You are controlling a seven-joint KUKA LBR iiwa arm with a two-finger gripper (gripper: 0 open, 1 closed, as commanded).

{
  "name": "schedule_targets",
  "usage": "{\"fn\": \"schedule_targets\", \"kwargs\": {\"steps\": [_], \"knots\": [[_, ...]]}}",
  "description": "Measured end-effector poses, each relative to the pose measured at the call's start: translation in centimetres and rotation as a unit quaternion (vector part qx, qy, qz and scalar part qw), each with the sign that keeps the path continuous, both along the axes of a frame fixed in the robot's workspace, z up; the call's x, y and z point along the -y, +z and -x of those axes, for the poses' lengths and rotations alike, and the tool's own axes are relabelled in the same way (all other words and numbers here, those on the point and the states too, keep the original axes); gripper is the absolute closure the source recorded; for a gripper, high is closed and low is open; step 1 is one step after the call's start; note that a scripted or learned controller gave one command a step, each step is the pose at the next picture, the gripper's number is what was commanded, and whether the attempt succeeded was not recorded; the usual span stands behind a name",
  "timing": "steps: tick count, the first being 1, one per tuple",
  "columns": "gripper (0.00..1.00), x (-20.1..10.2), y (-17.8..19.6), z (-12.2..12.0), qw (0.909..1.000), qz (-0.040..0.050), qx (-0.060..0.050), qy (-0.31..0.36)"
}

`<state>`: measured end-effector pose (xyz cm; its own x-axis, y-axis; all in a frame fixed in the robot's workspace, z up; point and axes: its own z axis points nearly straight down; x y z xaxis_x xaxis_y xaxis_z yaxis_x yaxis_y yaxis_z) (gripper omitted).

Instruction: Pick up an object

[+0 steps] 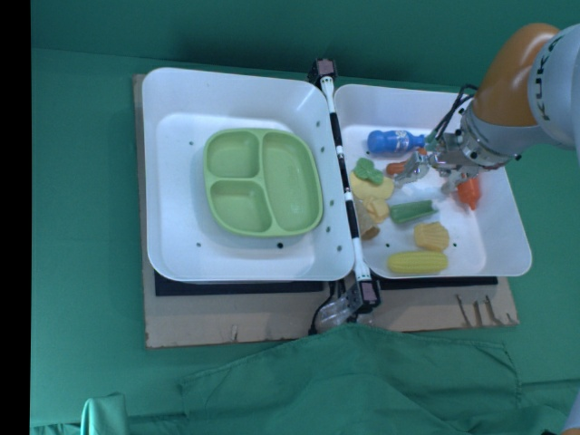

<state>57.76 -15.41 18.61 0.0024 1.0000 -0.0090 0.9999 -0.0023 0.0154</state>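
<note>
Camera view: no object was lifted yet; the pick looked unstarted or barely begun. The toys lay in the right bin (507, 243): blue bottle (395, 140), green pod (412, 211), corn cob (418, 262), orange carrot (468, 191). The gripper (433, 172) hung low over that bin's middle, near the bottle and carrot. Could not tell how far its claw stood open, nor whether it touched anything. The left bin (181, 107) held a green divided plate (263, 182).

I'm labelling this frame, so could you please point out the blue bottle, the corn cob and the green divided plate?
blue bottle (391, 140), camera view, middle of its body.
corn cob (417, 262), camera view, middle of the cob.
green divided plate (292, 181), camera view, floor of its large compartment.
</note>
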Motion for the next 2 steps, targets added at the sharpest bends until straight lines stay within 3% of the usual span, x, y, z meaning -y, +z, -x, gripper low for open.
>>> {"fn": "schedule_targets", "kwargs": {"steps": [1,2], "knots": [[0.0,2.9,0.1,6.7,1.0,-0.0008,0.004,-0.002],[1.0,3.1,1.4,6.4,1.0,0.0019,0.007,-0.003]]}}
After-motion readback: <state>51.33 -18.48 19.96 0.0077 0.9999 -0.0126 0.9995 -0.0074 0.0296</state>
